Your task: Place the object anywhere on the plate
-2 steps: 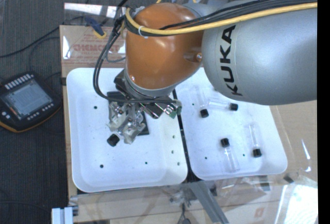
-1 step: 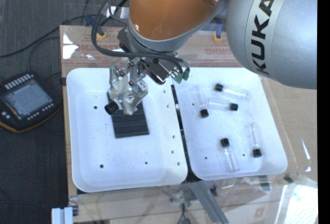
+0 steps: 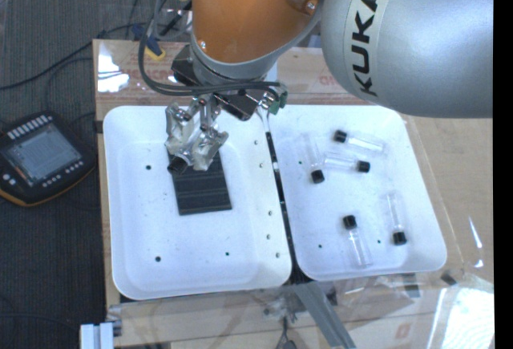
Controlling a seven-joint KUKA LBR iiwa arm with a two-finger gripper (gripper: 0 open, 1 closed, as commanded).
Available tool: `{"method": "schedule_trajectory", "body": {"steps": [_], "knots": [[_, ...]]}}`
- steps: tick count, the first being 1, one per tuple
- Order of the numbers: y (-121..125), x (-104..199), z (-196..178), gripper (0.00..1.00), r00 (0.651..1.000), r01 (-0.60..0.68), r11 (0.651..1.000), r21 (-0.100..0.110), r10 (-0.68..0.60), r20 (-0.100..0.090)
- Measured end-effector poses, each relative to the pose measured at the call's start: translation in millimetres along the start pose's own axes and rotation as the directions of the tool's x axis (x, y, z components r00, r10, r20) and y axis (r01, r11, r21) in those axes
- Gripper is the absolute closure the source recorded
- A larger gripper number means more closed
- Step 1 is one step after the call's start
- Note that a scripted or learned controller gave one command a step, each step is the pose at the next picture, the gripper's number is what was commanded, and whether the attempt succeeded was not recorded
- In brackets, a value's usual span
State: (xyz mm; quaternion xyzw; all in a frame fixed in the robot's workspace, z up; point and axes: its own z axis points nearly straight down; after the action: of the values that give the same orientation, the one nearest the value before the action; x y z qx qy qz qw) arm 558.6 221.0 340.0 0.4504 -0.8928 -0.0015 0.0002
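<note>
The pincer (image 3: 191, 153) hangs over the top edge of the dark plate (image 3: 203, 191) in the left bin (image 3: 136, 259), seemingly pinching a black-capped vial (image 3: 177, 165), so release looks next, calling for a short descent before its fingers part.

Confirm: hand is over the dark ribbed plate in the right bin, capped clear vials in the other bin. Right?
Not quite. The camera view shows the hand over the dark ribbed plate in the left bin, not the right. The capped clear vials lie in the right bin.
</note>
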Motion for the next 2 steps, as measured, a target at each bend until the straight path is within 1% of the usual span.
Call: {"method": "schedule_trajectory", "body": {"steps": [1, 2], "knots": [[-69, -45, 50, 1.0, 0.996, 0.087, 0.996, -0.001, -0.087, 0.002], [-82, -69, -10, 1.0, 0.985, -0.171, 0.985, -0.001, 0.171, 0.005]]}}
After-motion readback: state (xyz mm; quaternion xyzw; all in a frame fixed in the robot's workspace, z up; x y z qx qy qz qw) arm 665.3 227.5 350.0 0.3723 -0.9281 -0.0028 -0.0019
